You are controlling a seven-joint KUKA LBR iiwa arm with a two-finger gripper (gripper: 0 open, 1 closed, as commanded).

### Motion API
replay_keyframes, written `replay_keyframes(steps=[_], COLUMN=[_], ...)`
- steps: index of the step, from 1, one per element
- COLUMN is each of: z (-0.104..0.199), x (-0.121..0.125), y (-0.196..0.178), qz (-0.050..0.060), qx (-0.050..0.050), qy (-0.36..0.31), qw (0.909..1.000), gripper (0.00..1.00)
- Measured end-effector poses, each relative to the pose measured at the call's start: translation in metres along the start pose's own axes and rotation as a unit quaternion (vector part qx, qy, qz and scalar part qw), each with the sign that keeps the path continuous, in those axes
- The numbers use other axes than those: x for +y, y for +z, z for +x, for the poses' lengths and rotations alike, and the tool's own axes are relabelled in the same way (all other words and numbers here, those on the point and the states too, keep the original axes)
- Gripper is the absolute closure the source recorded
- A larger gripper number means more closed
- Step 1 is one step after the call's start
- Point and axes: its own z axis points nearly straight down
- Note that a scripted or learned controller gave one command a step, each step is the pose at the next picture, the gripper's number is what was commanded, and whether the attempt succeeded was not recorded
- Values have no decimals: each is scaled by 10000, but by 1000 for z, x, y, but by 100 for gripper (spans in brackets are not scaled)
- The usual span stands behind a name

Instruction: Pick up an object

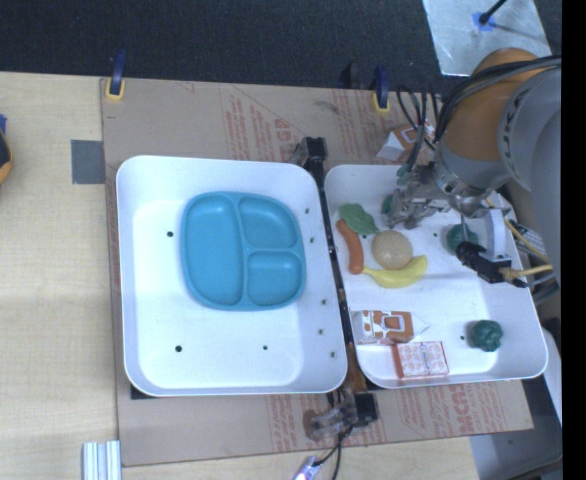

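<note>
The pincer (pixel 409 206) is hanging over the right bin's (pixel 518 368) upper part; I cannot tell its state. Just below it, a potato (pixel 392 249) is sitting, touching a banana (pixel 398 275), beside a carrot (pixel 352 247).

blue divided plate (pixel 243 250), yellow banana (pixel 398 274), orange carrot (pixel 352 248), white bins (pixel 143 268)
</note>
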Motion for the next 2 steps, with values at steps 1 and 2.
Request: replay_keyframes(steps=[1, 2], z=[74, 73], x=[-35, -36], y=[-89, -89], qz=[-66, -56], qx=[-16, -19], qy=[17, 21], qw=[10000, 10000], gripper=[100, 0])
